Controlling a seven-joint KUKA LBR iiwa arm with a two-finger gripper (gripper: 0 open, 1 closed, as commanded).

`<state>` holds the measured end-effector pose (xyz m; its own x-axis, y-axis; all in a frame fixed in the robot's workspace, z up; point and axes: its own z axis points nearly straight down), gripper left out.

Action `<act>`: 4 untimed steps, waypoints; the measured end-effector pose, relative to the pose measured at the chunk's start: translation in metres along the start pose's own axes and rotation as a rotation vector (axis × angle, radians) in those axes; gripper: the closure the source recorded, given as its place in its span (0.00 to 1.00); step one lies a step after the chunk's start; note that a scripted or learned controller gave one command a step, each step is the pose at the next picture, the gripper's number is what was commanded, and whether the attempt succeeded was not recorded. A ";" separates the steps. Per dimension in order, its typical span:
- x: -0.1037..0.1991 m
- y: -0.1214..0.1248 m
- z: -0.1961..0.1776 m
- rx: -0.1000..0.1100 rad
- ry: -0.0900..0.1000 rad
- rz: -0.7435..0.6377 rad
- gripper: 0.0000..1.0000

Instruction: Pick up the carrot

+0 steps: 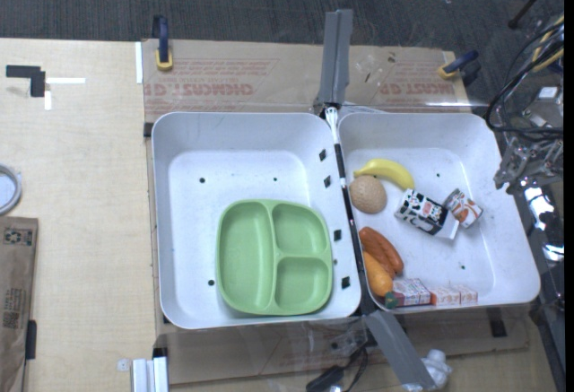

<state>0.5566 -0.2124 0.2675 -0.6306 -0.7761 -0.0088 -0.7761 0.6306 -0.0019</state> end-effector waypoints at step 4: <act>-0.074 -0.057 0.163 0.008 -0.003 0.117 1.00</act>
<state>0.6488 -0.1900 0.1050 -0.7166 -0.6973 -0.0128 -0.6973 0.7168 -0.0082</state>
